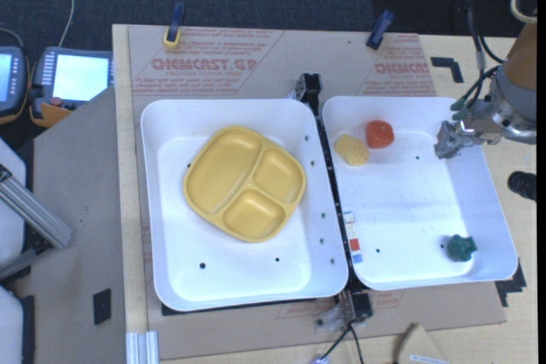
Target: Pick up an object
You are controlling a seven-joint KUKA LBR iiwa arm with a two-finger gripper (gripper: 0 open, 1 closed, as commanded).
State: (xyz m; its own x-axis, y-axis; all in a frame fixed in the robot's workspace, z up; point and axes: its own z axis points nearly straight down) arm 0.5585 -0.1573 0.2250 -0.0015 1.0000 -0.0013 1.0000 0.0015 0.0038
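In the right bin (409, 268) lie three small objects: a red-orange ball (380, 133) and a pale yellow lump (351, 150) side by side near the far left corner, and a dark green piece (461, 247) near the front right corner. My gripper (450, 141) hangs over the bin's far right side, well to the right of the red ball and apart from all three objects. Nothing shows between its tips.
The left bin (171, 268) holds a yellow divided plate (245, 182) with three compartments. A black clamp (309, 86) sits at the far end of the seam between the bins. Blue clips (380, 28) hold the cardboard at the back.
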